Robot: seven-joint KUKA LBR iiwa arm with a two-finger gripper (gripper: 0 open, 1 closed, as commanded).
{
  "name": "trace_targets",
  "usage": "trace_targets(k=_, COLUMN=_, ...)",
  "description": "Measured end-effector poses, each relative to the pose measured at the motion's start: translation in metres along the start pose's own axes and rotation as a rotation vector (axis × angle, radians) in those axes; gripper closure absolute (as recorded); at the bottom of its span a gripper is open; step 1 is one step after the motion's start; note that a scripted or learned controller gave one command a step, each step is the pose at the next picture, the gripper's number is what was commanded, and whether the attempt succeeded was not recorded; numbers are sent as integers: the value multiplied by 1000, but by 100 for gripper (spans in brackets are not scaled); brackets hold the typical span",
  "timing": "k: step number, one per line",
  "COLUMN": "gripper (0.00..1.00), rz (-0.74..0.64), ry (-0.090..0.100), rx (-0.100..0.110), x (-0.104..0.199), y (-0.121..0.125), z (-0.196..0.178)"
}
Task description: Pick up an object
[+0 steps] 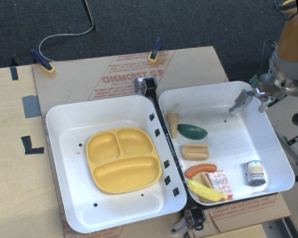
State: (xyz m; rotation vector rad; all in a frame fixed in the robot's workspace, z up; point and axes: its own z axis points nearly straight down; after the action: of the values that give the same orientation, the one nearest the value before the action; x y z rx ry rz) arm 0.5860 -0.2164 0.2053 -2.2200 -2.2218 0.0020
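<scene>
The right bin [229,93] holds several small items along its left side: a pale wedge [173,124], a dark green oval piece [192,131], a tan bread roll [194,151], a red sausage [201,169], a red-and-white packet [217,180] and a yellow banana [204,191]. A small tin can [255,172] stands near the bin's front right corner. My gripper [250,99] hangs over the right bin's far right edge, its fingers spread apart with nothing between them. It is well away from all the items.
The left bin [65,120] holds a yellow divided plate [124,160]. Both bins rest on a cardboard sheet [125,74] held by blue-and-yellow clamps [43,61] at the back. A cable [68,36] loops across the dark floor behind.
</scene>
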Motion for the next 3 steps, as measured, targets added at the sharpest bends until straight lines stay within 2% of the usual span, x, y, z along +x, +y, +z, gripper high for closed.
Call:
trace_targets(k=1, gripper=0, rz=-2, ry=2, rx=2, x=67, y=82, z=89)
trace_targets(k=2, gripper=0, rz=0, ry=-3, rx=-2, x=108, y=43, z=119)
trace_targets(k=3, gripper=100, rz=-1, ry=-4, rx=-5, x=108, y=43, z=109)
